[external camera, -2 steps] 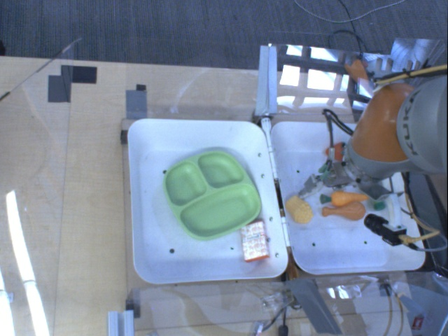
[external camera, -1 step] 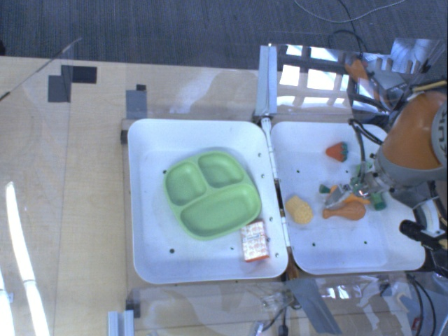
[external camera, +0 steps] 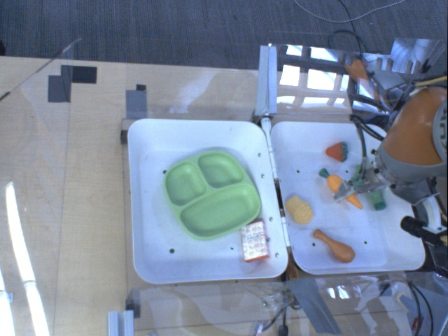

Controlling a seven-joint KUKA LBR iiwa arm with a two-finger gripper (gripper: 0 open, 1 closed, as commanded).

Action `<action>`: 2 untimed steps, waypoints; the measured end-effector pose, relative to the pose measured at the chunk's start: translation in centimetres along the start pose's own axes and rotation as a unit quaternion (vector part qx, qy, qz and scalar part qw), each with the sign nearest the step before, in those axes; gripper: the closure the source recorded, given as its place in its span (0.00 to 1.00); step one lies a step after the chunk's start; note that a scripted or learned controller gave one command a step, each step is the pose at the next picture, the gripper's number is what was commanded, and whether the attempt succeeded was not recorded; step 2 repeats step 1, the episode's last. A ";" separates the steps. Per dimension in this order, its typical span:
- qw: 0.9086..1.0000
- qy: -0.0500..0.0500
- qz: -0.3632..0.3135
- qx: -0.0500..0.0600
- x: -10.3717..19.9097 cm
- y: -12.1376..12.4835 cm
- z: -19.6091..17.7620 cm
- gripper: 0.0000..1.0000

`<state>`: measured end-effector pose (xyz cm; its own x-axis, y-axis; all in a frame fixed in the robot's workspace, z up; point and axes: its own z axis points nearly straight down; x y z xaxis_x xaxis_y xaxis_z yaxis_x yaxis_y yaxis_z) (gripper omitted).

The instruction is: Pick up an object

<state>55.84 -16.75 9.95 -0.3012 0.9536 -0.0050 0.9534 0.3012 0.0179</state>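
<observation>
**Gripper lowered among toy foods in the right bin**

The arm (external camera: 413,135) reaches into the right bin (external camera: 308,254) with its gripper (external camera: 353,191) low over the bin floor. The finger state cannot be told here, and nothing can be confirmed as held. A toy carrot (external camera: 339,185) lies at the fingertips, apparently touching or just beside them, which makes it the likely target; its orange body runs under the tool, so contact is uncertain. A small green piece (external camera: 379,202) sits just behind the gripper, toward the arm. Up-frame of the gripper lies a strawberry (external camera: 337,151); ahead of it, toward the divider, a yellow biscuit-like piece (external camera: 299,209); below it, a drumstick (external camera: 334,245). The loose pieces are spread apart (probably so that each may be approached singly). Well beyond the divider, in the left bin (external camera: 150,257), rest a green divided plate (external camera: 210,194) and, just beside its near edge, a small carton (external camera: 255,241), neither within the present reach.
</observation>
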 end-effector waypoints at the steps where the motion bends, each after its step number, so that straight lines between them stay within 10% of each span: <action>1: 0.998 0.002 -0.065 0.006 0.6 6.9 -8.8 1.00; 2: 0.998 0.002 -0.065 0.006 0.6 6.9 -8.8 1.00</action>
